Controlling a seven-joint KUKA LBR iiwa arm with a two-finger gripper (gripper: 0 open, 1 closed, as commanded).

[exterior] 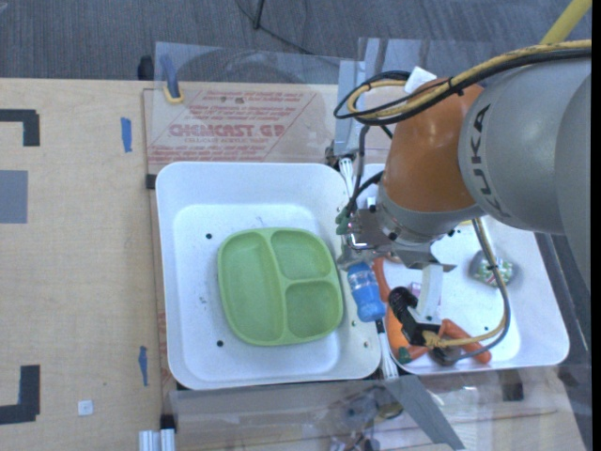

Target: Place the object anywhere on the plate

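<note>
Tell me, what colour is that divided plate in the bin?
Light green: the plate, seen in the camera view.

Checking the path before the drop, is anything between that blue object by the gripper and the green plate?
Nothing visible. The blue object sits at the left bin's right edge, just beside the green plate, with bare white bin floor between them.

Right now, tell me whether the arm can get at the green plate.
Probably yes. The green plate lies open in the left bin with nothing on it or over it, and the arm hangs just beside its right rim, above the bins' shared edge.
</note>
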